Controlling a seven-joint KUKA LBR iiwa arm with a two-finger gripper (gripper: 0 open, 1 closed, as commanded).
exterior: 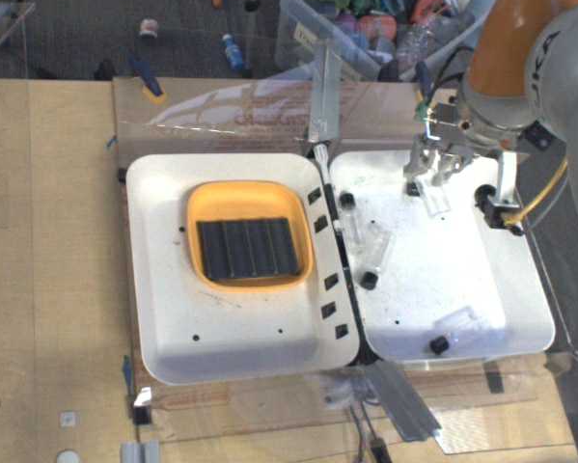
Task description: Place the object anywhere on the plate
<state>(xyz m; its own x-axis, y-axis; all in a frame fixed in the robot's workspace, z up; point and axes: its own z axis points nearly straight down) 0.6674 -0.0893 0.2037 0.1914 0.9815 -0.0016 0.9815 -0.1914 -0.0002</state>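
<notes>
My arm: grey with an orange band, reaching in from the right over the upper part of the right bin.
My end effector: pointed down at the back of the right bin; I cannot tell from this angle whether it is parted or closed.
Just under my end effector: a small clear plastic piece lies on the bin floor; whether I am touching it I cannot tell, and I do not see it between my fingers.
Right bin: white and shallow, carrying several clear plastic objects with dark caps.
Object near the divider: a clear, bottle-like one lies near the left wall of the right bin, with dark caps at its upper and lower ends.
Object at the front: another clear piece with a dark cap lies near the front right corner, well apart from my end effector.
Left bin: white, beside the right bin, the two meeting at a central divider.
Plate: orange with rounded corners, sitting in the middle of the left bin.
On the plate: a dark ribbed rectangular block covers most of its centre.
Surface: tan, around both bins.
</notes>
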